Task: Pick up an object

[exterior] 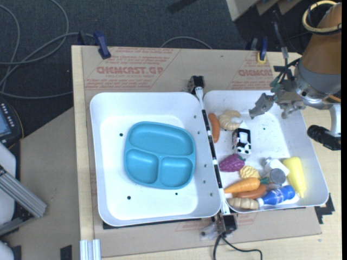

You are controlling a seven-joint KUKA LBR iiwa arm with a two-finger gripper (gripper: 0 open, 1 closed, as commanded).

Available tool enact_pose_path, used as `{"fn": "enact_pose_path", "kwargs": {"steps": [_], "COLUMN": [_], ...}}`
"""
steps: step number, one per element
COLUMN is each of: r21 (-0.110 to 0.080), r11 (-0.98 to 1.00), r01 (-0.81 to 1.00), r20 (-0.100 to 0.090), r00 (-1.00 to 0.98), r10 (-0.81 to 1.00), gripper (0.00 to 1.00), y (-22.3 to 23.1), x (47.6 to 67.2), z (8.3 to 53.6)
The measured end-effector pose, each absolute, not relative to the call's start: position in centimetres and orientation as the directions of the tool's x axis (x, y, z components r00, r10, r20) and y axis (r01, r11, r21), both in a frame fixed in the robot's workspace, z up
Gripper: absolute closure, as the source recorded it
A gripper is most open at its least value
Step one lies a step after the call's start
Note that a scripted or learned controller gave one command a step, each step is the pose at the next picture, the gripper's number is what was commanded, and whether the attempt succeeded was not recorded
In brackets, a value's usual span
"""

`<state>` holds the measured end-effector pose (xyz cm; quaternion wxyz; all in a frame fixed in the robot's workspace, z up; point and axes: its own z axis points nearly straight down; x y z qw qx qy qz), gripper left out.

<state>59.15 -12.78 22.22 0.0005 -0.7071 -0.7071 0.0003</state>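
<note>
Camera view shows toy food crowding the right bin [312,145]: a small black-and-white cow [242,141] near the middle, a tan bread-like piece [230,119] and an orange sausage [214,127] by the inner wall, then purple grapes [232,163], a carrot [242,186], a yellow corn cob [296,173] and a blue-capped bottle [277,195] heaped at the near end. Above the bin's far end hangs the hand [271,104], fingers spread, nothing between them. A smooth blue divided plate [159,154] sits in the left bin [108,145] on the tabletop [87,80].

We saw a blue divided plate [159,161] in a white bin [108,118]. We noted a black-and-white cow [242,140], an orange carrot [242,186] and a yellow corn cob [295,173].
</note>
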Motion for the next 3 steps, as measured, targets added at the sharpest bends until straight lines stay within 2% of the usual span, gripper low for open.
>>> {"fn": "enact_pose_path", "kwargs": {"steps": [1,2,3], "r21": [-0.002,0.003,-0.002], "r11": [0.003,0.000,0.007], "r01": [1.000,1.000,1.000], "r20": [-0.001,-0.001,0.004], "r00": [-0.003,0.000,-0.007], "r10": [1.000,1.000,1.000], "gripper": [0.00,1.00,1.00], "y": [-9.4,-9.6,-1.4], "x": [60.7,60.8,53.4], "z": [7.8,9.5,18.9]}}
